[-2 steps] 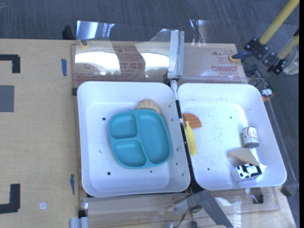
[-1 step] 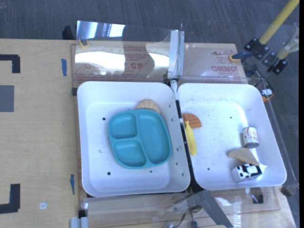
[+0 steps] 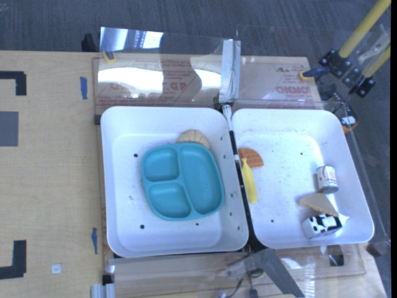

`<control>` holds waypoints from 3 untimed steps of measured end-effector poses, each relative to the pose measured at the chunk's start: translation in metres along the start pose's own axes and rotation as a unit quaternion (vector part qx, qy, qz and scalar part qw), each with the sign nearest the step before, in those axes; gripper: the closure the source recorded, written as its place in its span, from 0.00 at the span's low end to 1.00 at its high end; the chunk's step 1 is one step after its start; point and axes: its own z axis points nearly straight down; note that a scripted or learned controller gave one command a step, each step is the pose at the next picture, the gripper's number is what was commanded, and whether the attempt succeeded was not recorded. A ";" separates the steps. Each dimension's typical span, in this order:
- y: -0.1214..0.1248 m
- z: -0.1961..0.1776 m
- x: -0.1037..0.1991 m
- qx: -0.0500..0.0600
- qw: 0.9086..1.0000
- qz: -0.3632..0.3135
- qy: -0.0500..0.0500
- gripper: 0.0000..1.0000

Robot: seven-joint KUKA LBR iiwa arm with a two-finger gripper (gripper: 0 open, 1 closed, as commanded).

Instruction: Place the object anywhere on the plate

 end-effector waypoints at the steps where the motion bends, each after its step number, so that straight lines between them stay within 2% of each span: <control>1: 0.001 -0.012 0.002 -0.003 1.000 -0.002 -0.002 1.00; 3: 0.002 -0.013 -0.002 0.001 1.000 -0.001 0.000 1.00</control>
